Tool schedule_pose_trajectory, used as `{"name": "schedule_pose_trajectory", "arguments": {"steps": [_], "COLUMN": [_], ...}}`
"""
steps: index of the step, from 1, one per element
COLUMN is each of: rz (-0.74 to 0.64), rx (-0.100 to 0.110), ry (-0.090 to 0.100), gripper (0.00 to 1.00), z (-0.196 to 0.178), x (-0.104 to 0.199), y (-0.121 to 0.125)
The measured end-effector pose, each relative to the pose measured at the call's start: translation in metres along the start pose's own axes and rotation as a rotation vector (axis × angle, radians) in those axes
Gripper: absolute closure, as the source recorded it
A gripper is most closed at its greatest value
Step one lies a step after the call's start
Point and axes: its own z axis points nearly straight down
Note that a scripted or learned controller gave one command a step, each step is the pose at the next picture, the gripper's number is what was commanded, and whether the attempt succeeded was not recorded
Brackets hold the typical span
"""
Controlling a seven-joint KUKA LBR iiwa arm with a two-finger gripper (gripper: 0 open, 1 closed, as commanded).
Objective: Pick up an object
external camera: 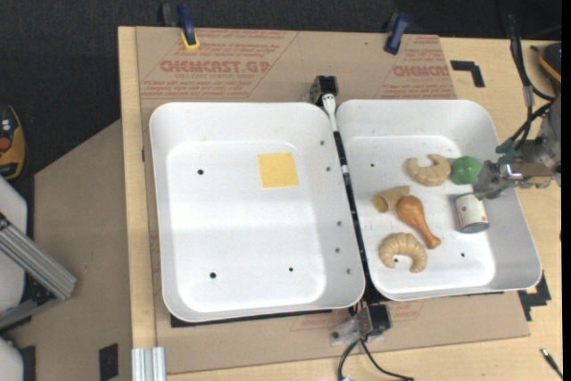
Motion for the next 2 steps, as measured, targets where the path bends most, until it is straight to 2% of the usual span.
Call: {"name": "schedule_pose_trajectory", "arguments": {"steps": [2], "rz": [-0.001], "rx": [-0.006], "ry": [-0.003], "gripper": [1.0], "z": [-0.02], "x": [0.0], "y": [0.002]}}
